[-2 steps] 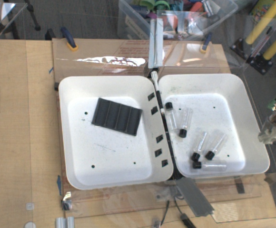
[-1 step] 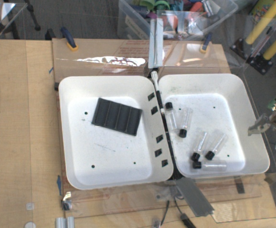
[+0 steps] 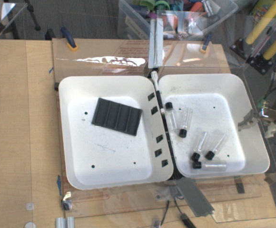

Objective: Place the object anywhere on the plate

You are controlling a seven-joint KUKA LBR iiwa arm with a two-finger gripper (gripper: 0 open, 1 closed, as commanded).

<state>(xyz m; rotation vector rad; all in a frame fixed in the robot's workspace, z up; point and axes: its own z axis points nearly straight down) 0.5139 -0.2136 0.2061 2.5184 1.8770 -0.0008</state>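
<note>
Near: right bin (image 3: 233, 87) holds clear vials with black caps (image 3: 202, 151), scattered toward near corner, well apart from black ribbed plate (image 3: 117, 116) in left bin (image 3: 71, 87).

Right edge: gripper (image 3: 252, 120) over bin rim; jaw state cannot tell.

Step, judged: pre-grasp. Next: descend on one vial, clamp, carry left across divider.

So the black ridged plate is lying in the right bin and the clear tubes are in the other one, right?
No, the black ridged plate lies in the left bin; the clear tubes are in the right bin. The camera view shows it.
</note>
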